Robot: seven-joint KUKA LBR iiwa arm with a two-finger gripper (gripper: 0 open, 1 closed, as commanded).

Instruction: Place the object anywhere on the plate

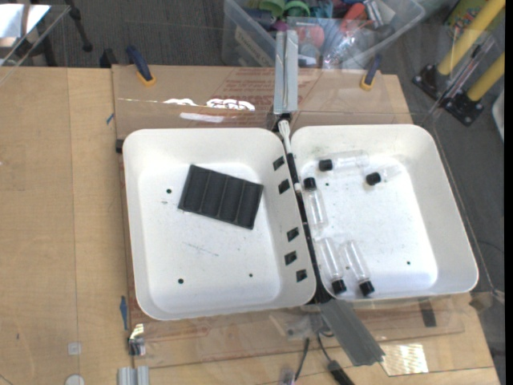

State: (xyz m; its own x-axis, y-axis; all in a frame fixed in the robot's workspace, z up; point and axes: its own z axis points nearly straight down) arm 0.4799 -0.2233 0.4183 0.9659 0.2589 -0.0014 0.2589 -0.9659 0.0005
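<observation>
A black ribbed rectangular plate (220,196) lies flat in the left white bin (152,287), toward its back, turned a little clockwise. In the right white bin (449,255) lie several clear tubes with black caps. One tube (346,163) and another (385,173) rest near the back. A third tube (315,208) lies along the left wall. Two more tubes (330,257) (353,259) lie side by side near the front left corner, caps toward the front.
Black clips (290,233) line the rim shared by the two bins. A metal bar (286,70) runs back from that rim. Behind the bench stands a clear tub of coloured toys (321,6). Orange clamps (143,72) (369,77) sit at the back edge.
</observation>
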